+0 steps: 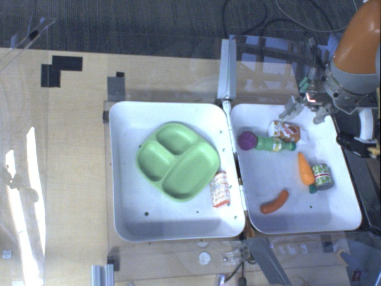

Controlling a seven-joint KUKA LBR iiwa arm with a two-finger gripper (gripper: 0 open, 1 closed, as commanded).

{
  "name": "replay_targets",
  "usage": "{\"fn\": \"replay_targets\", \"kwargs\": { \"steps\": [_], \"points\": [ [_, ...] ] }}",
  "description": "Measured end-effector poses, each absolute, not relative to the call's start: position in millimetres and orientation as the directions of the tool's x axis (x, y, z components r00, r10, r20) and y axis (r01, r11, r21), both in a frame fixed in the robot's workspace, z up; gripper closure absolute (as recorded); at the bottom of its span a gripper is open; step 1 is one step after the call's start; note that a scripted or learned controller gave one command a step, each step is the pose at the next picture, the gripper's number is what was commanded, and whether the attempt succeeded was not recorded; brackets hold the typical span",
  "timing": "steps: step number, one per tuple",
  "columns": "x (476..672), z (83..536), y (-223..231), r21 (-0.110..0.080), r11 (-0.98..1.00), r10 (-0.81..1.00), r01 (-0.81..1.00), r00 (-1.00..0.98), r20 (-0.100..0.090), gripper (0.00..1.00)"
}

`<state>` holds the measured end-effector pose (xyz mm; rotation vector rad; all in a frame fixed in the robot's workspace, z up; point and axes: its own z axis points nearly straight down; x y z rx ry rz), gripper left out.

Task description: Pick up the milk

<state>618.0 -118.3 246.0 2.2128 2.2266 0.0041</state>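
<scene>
The milk [220, 189] is a small white carton with red print. It lies in the left bin [128, 219] by the right wall, just off the lower right edge of a green divided plate [177, 159]. My gripper [306, 112] hangs over the back of the right bin [345, 219], far to the upper right of the milk. Its fingers [291, 109] are spread open with nothing between them. A small white and brown pack [286, 131] lies just below the gripper.
The right bin also holds a purple round fruit [247, 140], a green bottle [275, 145] on its side, an orange carrot [305, 168], a green can [322, 176] and a red sausage [274, 201]. A metal divider [226, 70] stands behind the bins.
</scene>
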Motion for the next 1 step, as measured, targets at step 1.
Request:
{"fn": "replay_targets", "kwargs": {
  "steps": [1],
  "points": [
    [569.1, 139.0, -194.0, 0.002, -0.123, 0.992, 0.992, 0.123, 0.0, 0.0]
  ]
}}
